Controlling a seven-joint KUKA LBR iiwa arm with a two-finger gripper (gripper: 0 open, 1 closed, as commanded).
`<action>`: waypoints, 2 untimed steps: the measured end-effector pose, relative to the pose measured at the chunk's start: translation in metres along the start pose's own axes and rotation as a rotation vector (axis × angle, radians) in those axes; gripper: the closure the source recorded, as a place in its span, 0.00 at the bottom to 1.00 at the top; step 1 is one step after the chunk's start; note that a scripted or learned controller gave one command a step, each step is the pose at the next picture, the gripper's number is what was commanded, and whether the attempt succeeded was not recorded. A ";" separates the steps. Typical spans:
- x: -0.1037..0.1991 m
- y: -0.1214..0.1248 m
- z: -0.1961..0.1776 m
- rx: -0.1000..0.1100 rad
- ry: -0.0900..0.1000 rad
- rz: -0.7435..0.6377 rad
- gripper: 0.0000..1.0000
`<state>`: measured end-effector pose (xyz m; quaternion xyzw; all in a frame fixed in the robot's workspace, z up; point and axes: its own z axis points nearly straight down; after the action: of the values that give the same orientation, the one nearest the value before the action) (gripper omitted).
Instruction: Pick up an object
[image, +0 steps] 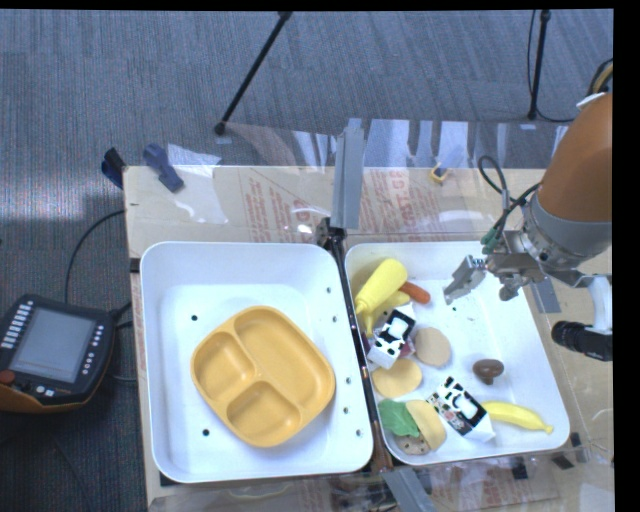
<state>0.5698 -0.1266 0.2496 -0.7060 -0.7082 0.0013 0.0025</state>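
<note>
My gripper (497, 291) hangs over the back of the right bin (530, 345), near its far right part, with its fingers spread open and nothing between them. Below and to its left lie a yellow bottle (380, 283) and a small red-orange piece (416, 293). Further forward are a black-and-white carton (393, 337), a tan round cookie (433, 346), a yellow disc (397, 378), a brown mushroom-like piece (488, 370), a second cow-patterned carton (462, 408), a banana (518, 416) and a green-and-tan sandwich (412, 424).
The left bin (175, 290) holds a yellow divided plate (262, 375). A grey upright post (346, 185) stands behind the ridge between the bins. A teach pendant (50, 350) lies on the floor at the left.
</note>
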 end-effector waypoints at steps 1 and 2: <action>0.062 0.014 -0.011 -0.003 -0.001 -0.158 0.00; 0.023 0.047 0.060 0.008 -0.001 -0.150 0.00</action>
<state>0.6160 -0.1035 0.1890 -0.6509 -0.7591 0.0040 0.0051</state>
